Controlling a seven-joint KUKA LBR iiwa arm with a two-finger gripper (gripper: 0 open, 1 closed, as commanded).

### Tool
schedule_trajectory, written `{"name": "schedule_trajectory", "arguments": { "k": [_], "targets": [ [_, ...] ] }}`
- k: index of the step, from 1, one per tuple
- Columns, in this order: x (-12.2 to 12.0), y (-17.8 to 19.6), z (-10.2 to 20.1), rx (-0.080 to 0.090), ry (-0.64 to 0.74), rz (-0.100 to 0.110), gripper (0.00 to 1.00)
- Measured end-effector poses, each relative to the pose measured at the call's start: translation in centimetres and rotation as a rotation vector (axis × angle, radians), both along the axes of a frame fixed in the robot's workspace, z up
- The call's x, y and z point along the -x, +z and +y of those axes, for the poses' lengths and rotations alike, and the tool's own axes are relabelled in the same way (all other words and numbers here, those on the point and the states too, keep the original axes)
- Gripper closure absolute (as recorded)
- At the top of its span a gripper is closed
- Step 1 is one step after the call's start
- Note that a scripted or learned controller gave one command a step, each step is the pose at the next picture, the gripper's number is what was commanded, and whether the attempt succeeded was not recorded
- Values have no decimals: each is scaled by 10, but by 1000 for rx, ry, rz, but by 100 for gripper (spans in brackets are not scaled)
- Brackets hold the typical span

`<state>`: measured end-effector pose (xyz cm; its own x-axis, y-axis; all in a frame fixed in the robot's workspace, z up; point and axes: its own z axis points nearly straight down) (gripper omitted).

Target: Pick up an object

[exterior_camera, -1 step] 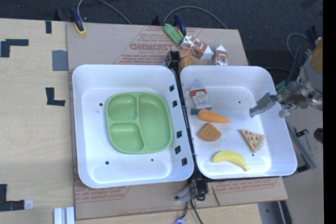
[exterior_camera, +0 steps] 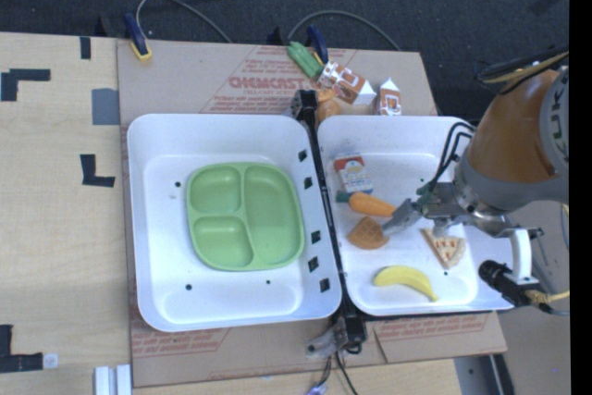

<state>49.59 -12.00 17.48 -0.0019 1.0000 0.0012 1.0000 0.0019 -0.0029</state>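
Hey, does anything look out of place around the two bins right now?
Yes. A green item and two small cartons lie on the cardboard behind the bins, outside them. The other toy food sits inside the right bin; the green plate lies flat in the left bin.

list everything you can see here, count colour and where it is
bins: 2, white, side by side on the bench
divided plate: 1, green, left bin
carrot: 1, orange, right bin, middle
small carton: 1, white and red, right bin, above the carrot
brown toy food: 1, brown, right bin, below the carrot
banana: 1, yellow, right bin, near front edge
waffle wedge: 1, tan, right bin, right side
small cartons: several, white and orange, behind the bins
clamps: 2, blue, back edge of the cardboard
gripper: 1, dark, over the right bin beside the carrot
arm: 1, orange band, from the right
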Motion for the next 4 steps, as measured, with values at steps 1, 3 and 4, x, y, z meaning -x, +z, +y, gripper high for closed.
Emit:
{"name": "schedule_trajectory", "arguments": {
  "k": [1,3,4],
  "targets": [
    [-17,-88,25,1,-1,-4,0],
    [-42,-88,23,4,-1,-9,0],
    [-40,-88,18,2,1,-9,0]
  ]
}}
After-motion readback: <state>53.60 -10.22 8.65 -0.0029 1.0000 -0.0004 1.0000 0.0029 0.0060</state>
